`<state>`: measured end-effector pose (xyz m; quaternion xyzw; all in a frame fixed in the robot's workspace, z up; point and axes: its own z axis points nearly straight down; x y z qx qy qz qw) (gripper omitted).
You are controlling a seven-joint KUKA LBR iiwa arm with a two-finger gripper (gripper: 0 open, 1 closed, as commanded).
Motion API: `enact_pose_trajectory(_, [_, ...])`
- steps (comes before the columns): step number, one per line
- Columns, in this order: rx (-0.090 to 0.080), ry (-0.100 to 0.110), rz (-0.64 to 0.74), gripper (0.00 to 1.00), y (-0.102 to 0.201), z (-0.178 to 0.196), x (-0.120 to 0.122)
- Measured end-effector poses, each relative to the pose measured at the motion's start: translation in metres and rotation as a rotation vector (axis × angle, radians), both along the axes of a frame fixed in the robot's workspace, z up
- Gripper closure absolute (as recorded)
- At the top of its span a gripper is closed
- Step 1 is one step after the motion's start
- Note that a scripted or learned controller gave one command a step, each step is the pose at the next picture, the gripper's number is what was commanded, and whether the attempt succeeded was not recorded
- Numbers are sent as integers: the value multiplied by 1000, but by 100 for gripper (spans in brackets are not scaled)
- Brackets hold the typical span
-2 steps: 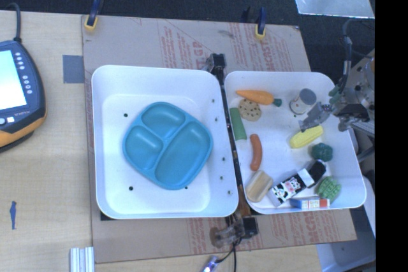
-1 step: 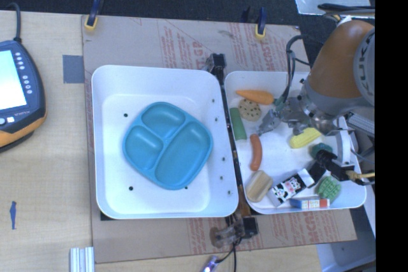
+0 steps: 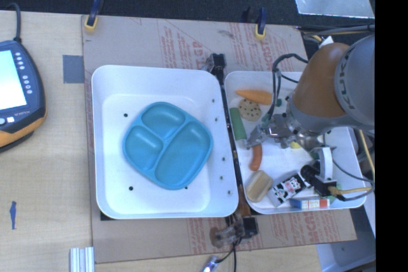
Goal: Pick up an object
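At the near edge of the tabletop (image 3: pixel 51 200) we see the front rims of the two white bins. In the right bin (image 3: pixel 354 156), nearest us, a tube with a red and blue end (image 3: pixel 310 203) lies along the front wall, with a small black-and-white cow toy (image 3: pixel 288 188) just behind it and a tan, bread-like block (image 3: pixel 258 185) to its left. A little farther in, a reddish sausage (image 3: pixel 255 157) lies near the bin's left wall, and a green stick (image 3: pixel 237 123) runs alongside that wall beyond it. The pincer (image 3: pixel 268 132) hangs low over the middle of this bin, just right of the sausage; we cannot tell how wide it stands, nor whether anything sits in it. Behind it we see a round cookie (image 3: pixel 250 111) and, farthest back, an orange carrot (image 3: pixel 254 96). The grey arm (image 3: pixel 331 86) with its orange band covers the bin's right rear part.

The left bin (image 3: pixel 102 137) holds a blue divided plate (image 3: pixel 167 144) at its centre. On the far left of the tabletop sits a control pendant (image 3: pixel 19 92).
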<state>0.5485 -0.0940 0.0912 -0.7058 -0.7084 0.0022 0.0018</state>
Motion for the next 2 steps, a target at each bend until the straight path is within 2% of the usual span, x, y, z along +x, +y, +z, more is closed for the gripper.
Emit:
enact_pose_trajectory(1, [-1, 2, 3, 100, -1, 10, 0])
enact_pose_trajectory(2, [1, -3, 1, 100, 63, 101, 6])
